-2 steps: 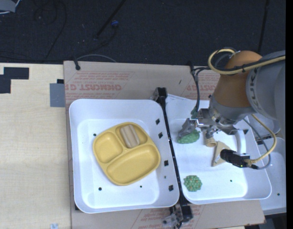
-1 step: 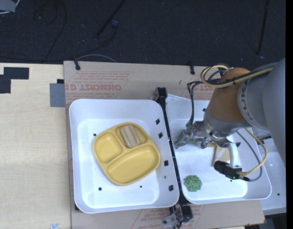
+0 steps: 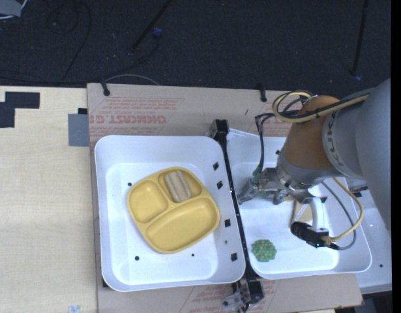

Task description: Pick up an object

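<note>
Arm's gripper (image 3: pixel 276 189) hung over the right bin (image 3: pixel 356 259), jaw state could not be told; green object (image 3: pixel 263 250) lay unlifted nearer, so pick remained undone.

Side by side on printed cardboard (image 3: pixel 135 113): left bin (image 3: pixel 102 207) and right bin (image 3: pixel 356 256), both white, touching along a black strip (image 3: pixel 229 188). Beneath, a pale wooden bench (image 3: pixel 37 207). At far left, black marks (image 3: pixel 14 106), just beside a grey patch (image 3: pixel 77 129). Beyond, dark floor (image 3: pixel 220 31) strewn with cables (image 3: pixel 148 31).
</note>
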`<state>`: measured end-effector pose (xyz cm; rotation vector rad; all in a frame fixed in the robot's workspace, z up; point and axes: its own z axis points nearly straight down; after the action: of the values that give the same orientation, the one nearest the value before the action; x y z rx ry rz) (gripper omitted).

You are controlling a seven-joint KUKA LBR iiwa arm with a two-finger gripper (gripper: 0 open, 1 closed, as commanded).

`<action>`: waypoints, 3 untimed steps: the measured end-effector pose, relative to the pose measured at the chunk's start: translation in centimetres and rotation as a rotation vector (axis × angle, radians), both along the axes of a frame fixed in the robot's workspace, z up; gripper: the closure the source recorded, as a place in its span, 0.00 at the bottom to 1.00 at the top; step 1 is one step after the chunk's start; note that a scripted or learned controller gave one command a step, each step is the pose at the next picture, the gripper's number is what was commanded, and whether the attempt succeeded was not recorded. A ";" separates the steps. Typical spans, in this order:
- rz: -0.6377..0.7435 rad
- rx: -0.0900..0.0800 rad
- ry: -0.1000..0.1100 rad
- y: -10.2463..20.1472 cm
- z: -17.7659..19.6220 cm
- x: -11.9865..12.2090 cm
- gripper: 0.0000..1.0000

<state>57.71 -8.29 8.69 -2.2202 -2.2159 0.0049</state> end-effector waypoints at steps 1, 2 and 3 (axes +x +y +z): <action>-0.005 0.000 0.001 -0.1 1.0 0.0 1.00; 0.002 -0.001 -0.005 -0.2 5.4 0.6 1.00; 0.003 -0.001 -0.007 0.7 10.4 0.9 1.00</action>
<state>58.61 -7.58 19.10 -2.2207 -2.2236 -0.0023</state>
